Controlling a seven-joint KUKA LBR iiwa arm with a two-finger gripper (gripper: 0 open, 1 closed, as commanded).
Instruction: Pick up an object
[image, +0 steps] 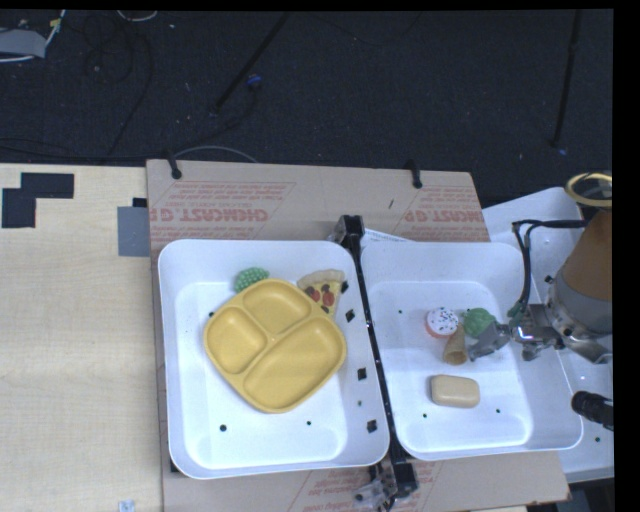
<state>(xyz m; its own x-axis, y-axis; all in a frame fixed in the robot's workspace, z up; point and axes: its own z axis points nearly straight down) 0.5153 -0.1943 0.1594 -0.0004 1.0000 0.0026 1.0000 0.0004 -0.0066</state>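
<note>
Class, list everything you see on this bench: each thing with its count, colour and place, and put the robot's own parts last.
Bins: two, white, side by side on the bench.
Divided plate: one, yellow, left bin.
Green toy: one, left bin, at the plate's far edge.
Pizza slice toy: one, tan with red spots, left bin, beside the plate.
Round toy: one, white and pink, right bin.
Green piece: one, right bin, at the gripper.
Tan block: one, right bin, near side.
Cardboard sheet: one, brown, under the bins.
Gripper: one, grey, in the right bin.
Arm: one, grey with orange band.

We see worktop (70, 350) | cardboard sheet (300, 205) on it | two white bins (185, 400) (500, 260) on cardboard
</note>
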